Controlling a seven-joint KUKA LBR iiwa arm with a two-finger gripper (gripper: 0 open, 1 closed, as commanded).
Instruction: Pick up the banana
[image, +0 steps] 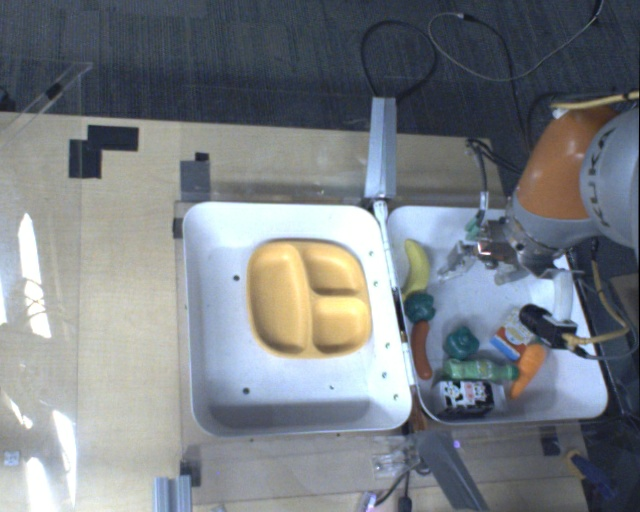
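Left bin (205, 330): a shallow white tub, the landmark for all that follows.
Tray (308, 297): a yellow-tan divided tray with three compartments, lying flat in the middle of the left bin.
Right bin (590, 395): a second white tub, touching the left bin's right wall.
Banana (416, 266): yellow, lying lengthwise just right of the left bin's right wall, toward the far end (nothing of mine touches it).
Green lump (419, 306): a dark green rounded item touching the banana's near tip.
Red stick (422, 350): a long red-orange item, nearer than the green lump, along the same wall.
Teal item (462, 342): further right of that wall, mid-bin.
Dark packet (466, 396): at the right bin's near edge, with a green bar-shaped item (480, 370) just above it.
Carrot (530, 368): orange, right of the green bar-shaped item.
My gripper (470, 256): over the right bin, well right of the banana; the fingers point left, nothing between them, and I cannot tell how wide they stand.
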